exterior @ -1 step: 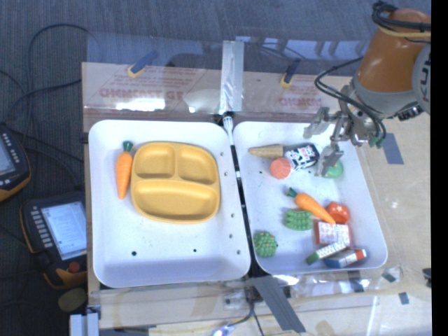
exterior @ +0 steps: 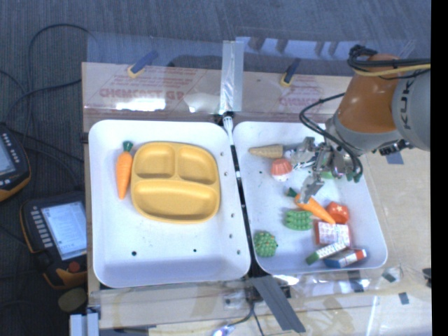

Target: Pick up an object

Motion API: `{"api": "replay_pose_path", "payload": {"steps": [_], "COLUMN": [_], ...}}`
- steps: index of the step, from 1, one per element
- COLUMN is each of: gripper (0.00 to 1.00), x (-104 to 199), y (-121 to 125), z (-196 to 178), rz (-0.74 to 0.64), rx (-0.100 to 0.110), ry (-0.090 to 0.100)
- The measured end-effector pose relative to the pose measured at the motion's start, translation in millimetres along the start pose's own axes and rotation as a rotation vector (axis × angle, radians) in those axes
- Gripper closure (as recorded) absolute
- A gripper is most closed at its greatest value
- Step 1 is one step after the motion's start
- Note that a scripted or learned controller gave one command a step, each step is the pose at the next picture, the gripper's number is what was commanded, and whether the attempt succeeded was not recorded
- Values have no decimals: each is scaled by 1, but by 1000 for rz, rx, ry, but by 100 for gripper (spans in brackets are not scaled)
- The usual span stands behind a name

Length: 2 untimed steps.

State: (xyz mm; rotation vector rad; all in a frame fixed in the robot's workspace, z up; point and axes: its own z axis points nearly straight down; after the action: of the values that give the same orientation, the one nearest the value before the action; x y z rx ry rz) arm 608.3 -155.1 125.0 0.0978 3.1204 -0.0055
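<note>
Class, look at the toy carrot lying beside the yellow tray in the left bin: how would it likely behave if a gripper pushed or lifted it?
The toy carrot looks like moulded plastic, so probably stiff and light. Its round, tapered body may roll or swing in an arc when pushed. It lies close between the yellow tray and the left bin wall, so finger room looks tight.

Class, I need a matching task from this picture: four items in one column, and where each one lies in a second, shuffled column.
Items:
1. yellow divided tray
2. carrot with green top
3. round green bumpy piece
4. ice-cream cone

Places:
A. right bin, near its front left corner
B. left bin, along the tray's left side
C. right bin, near its back edge
D. middle of the left bin

Pairs: 1-D, 2-B, 3-A, 4-C
</note>
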Motion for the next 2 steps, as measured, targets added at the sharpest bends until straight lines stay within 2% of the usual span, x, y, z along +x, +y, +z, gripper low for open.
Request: {"api": "replay_pose_path", "payload": {"steps": [1, 2], "gripper": [0, 0], "x": [49, 93], "y": [40, 22], "z": [34, 32], "rz": [67, 172], "rx": [-3, -2], "ry": [8, 3]}}
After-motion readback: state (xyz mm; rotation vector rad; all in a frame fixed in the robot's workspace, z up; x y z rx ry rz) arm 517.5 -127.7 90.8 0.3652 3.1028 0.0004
